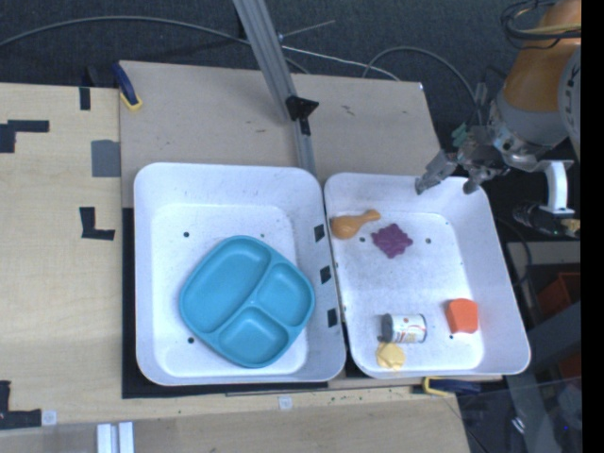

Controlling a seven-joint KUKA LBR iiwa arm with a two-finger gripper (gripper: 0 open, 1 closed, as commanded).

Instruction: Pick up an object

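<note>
While the gripper (445,179) hangs over the far right corner of the right bin (500,262), its fingers look spread with nothing between them, though the view is small. In that bin lie an orange drumstick toy (355,223), a purple lump (392,241), an orange block (461,316), a small can (404,328) and a yellow piece (390,355). The left bin (156,253) holds a blue divided plate (246,300).

Even, soft overhead light leaves the two white bins (330,192) bright but unglared, casts only faint short shadows beneath the blue plate (247,300), and keeps focus fairly sharp centrally, while the dark floor toward twelve o'clock looks grainy.
</note>
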